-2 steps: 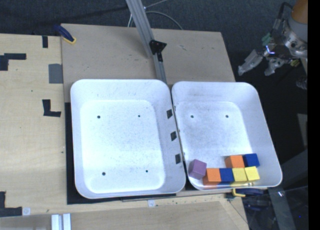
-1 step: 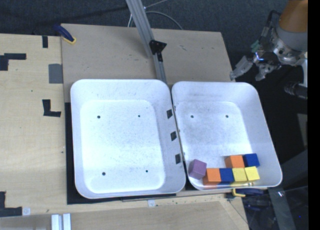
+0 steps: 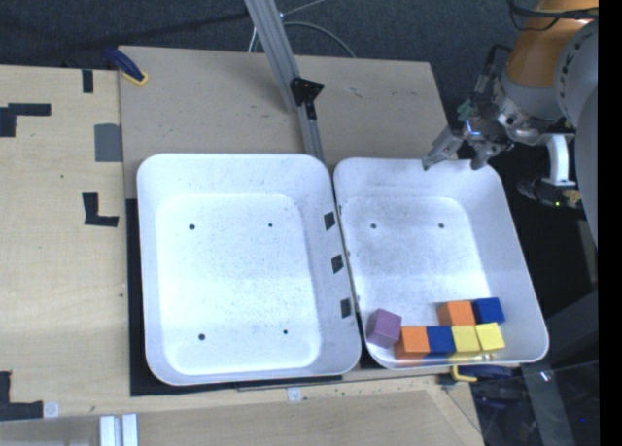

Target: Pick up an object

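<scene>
Cluster of blocks at the near edge of the right bin (image 3: 505, 230): purple block (image 3: 385, 325) at the left, then orange block (image 3: 415, 339), blue block (image 3: 440, 339), two yellow blocks (image 3: 477, 338), with a second orange block (image 3: 455, 314) and second blue block (image 3: 488, 310) behind. The gripper (image 3: 451, 154) hangs over the bin's far right corner, well apart from the blocks, fingers spread and holding nothing; the arm (image 3: 544, 55) slants in from the upper right. The bin floor between is bare. The left bin (image 3: 233, 167) adjoins.
</scene>
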Motion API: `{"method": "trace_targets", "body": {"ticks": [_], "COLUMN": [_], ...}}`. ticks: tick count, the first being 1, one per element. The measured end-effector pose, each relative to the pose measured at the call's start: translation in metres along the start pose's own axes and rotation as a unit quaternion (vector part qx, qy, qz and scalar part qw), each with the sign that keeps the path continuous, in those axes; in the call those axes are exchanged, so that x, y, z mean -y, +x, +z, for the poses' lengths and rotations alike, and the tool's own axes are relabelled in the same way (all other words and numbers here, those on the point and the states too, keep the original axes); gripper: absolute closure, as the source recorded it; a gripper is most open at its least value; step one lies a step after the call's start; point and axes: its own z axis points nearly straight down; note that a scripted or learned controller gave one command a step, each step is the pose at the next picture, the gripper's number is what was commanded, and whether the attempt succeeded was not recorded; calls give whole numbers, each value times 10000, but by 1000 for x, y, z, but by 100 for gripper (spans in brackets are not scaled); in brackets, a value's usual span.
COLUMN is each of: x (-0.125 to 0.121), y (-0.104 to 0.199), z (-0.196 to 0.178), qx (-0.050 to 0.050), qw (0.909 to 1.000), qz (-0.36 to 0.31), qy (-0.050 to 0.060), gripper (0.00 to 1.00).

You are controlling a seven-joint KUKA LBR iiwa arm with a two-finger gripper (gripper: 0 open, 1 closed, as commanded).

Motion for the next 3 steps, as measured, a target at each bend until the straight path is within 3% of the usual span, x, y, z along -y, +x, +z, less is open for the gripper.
{"method": "trace_targets", "body": {"ticks": [1, 2, 3], "x": [0, 6, 0], "y": [31, -5, -4], "z": [74, -69, -8], "qx": [16, 22, 5], "qw": [10000, 10000, 10000], "qz": [10, 13, 4], "qy": [15, -82, -11], "gripper": [0, 0, 0]}}
